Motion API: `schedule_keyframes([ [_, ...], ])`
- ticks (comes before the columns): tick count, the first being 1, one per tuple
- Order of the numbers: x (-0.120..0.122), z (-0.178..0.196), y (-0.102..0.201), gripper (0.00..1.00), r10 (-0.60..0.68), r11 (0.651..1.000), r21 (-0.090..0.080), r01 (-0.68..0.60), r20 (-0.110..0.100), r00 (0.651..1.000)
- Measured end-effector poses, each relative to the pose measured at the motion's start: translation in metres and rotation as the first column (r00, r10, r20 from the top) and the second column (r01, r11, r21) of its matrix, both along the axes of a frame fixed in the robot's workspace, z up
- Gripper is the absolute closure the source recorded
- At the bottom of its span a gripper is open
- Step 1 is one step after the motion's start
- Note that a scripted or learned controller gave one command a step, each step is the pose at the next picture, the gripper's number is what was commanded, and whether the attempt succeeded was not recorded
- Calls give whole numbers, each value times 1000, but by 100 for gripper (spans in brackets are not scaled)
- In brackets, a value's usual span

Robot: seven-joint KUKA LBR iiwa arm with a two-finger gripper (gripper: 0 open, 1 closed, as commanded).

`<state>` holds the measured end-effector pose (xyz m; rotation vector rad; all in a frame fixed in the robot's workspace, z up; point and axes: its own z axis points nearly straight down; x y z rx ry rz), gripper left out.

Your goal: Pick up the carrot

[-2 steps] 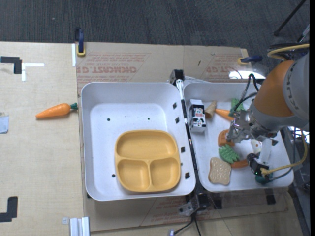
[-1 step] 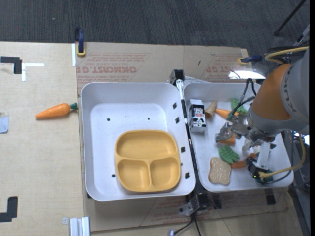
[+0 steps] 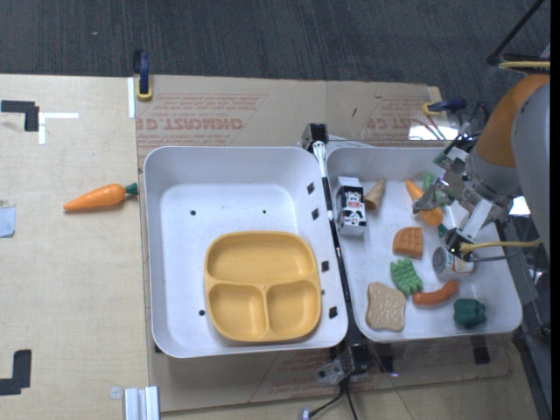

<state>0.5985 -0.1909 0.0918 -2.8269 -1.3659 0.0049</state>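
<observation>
Gripper point(image 3: 435, 201) is low over the right bin point(image 3: 503, 318), near that bin's far right corner, arm point(image 3: 525, 138) coming in from the right edge. Can't tell whether it is open or closed; wrist hardware and cables block the tips. Something orange with a bit of green point(image 3: 418, 191) sits right at the tips, in contact or just beside; too cluttered to identify it or call it gripped.

Other items, all placed relative to the right bin:
- milk carton point(image 3: 352, 206) against its left wall, towards the far end
- ice cream cone point(image 3: 374, 192) just right of the carton
- orange waffle-like piece point(image 3: 408, 241) mid-bin
- green leafy piece point(image 3: 405, 276) just nearer than that
- bread slice point(image 3: 385, 306) at the near-left corner
- sausage point(image 3: 435, 294) near the front, right of the bread
- green pepper point(image 3: 469, 312) at the near-right corner

Left bin point(image 3: 166, 234) touches the right bin's left wall and holds a yellow divided plate point(image 3: 261, 284).

Carrot point(image 3: 98, 198): outside both bins, lying on the bench well to the left of the left bin, green top pointing towards the bins. Far from the gripper, nothing touching it.
</observation>
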Motion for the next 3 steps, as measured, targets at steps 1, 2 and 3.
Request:
schedule_keyframes([
  [1, -2, 7, 0, 100, 10, 1000, 0, -10, -11, 1000],
  [2, 3, 79, 10, 100, -205, 979, -2, 205, 0, 979],
  [3, 3, 87, 11, 100, -198, 980, -5, 198, -4, 980],
])
